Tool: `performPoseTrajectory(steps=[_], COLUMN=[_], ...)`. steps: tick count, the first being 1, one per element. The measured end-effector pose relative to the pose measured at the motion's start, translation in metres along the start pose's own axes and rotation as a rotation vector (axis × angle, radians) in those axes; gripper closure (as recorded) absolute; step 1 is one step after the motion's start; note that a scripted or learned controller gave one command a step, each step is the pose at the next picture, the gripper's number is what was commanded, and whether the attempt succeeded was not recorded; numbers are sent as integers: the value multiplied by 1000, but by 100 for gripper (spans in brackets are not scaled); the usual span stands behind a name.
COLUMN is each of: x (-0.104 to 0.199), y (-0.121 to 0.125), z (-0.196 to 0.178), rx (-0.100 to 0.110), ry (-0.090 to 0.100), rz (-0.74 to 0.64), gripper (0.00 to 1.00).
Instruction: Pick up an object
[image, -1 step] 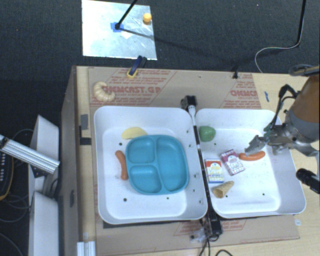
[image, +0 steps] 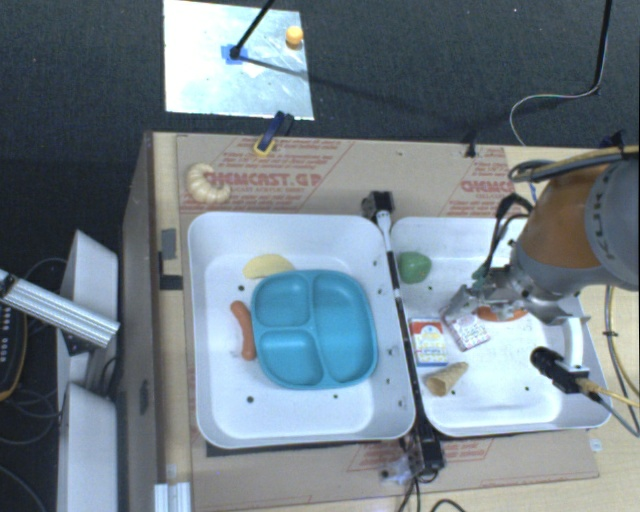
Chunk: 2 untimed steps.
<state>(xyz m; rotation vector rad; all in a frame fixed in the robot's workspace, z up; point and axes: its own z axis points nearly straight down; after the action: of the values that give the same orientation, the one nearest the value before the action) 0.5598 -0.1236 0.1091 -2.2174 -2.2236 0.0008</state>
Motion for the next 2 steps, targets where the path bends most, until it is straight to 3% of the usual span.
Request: performPoseTrajectory(steps=[1,2], x=[-37,-78], y=[8,68], z=[15,-32], rx=[-18,-8], ry=[1,-3], rz=[-2,-1], gripper=[0,0])
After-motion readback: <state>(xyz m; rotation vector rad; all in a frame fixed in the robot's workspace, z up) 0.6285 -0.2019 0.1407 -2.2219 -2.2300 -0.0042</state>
